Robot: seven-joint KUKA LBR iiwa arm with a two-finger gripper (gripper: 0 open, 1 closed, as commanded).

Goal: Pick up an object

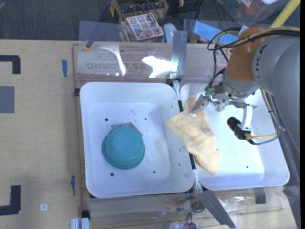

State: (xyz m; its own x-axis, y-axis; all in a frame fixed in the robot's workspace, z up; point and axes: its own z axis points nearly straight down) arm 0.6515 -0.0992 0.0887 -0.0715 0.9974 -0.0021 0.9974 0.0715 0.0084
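A yellow cloth (198, 137) lies crumpled across the divider between the two bins, mostly in the right bin (267, 173). Its upper corner rises to my gripper (196, 106), which reaches in from the right at the top left of the right bin. The fingers are shut on that corner. A teal bowl (124, 148) sits upside down in the left bin (95, 99), well away from the gripper.
A small grey scrap (123, 126) lies just behind the bowl. The arm's black cable and connector (237, 126) hang over the right bin's middle. Boxes and clutter stand behind the bins.
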